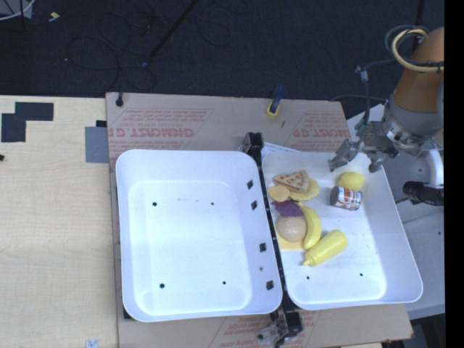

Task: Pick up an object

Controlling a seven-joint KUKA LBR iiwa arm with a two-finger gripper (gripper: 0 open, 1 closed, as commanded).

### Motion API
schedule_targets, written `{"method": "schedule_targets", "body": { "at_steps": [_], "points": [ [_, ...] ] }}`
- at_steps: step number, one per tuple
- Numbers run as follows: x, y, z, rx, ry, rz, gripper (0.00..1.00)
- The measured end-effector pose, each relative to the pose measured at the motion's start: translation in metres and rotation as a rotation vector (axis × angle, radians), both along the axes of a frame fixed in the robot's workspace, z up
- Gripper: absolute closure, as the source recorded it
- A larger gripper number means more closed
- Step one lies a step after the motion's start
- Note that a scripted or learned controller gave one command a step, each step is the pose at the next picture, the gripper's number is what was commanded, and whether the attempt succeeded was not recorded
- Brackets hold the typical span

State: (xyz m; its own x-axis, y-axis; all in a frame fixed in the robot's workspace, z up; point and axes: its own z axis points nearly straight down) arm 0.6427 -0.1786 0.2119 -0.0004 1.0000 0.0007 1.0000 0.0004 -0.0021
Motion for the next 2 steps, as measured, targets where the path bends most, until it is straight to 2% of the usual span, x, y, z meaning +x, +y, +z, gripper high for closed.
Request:
{"method": "schedule_targets", "body": {
  "at_steps": [1,2],
  "points": [
    [-0.005,-0.035,-0.130,-0.002,0.003,-0.001,0.00],
    [0.001,-0.035,-0.114,-0.001,-0.002,0.001,0.00]
  ]
}}
